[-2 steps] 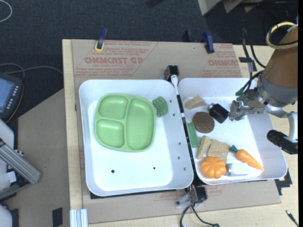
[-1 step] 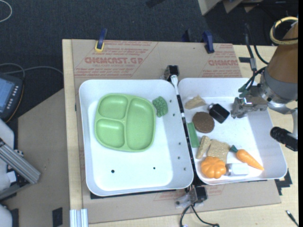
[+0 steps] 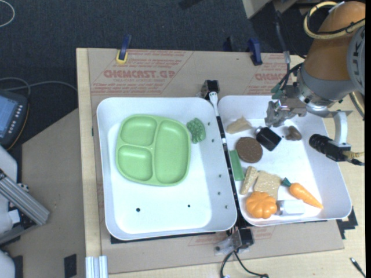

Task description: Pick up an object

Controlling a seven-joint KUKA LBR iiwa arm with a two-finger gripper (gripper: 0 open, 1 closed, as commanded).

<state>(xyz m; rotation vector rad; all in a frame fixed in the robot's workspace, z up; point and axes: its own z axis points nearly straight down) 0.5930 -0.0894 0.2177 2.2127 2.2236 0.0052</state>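
Right bin (image 3: 330, 181), near end: orange pumpkin (image 3: 260, 205), carrot (image 3: 304, 195), two crackers (image 3: 262, 182). Mid-bin: brown round cookie (image 3: 249, 149), green stick (image 3: 236, 164) along left wall. Black block (image 3: 268, 138) lies just below tool (image 3: 280, 116), touching or apart unclear. Tool finger state: cannot tell. Left bin (image 3: 168, 216): green divided plate (image 3: 153, 149), broccoli (image 3: 196, 130) beside it. Far: clamps (image 3: 122, 52) on surface (image 3: 93, 172).

A flat brown cardboard-covered bench (image 3: 174, 68) printed with red lettering is bearing two shallow white plastic bins side by side; the left bin (image 3: 116, 213) and the right bin (image 3: 330, 178) are lying directly on it, touching along their inner edges; a yellow clamp (image 3: 122, 54) and a blue clamp (image 3: 254, 50) are gripping its far edge.
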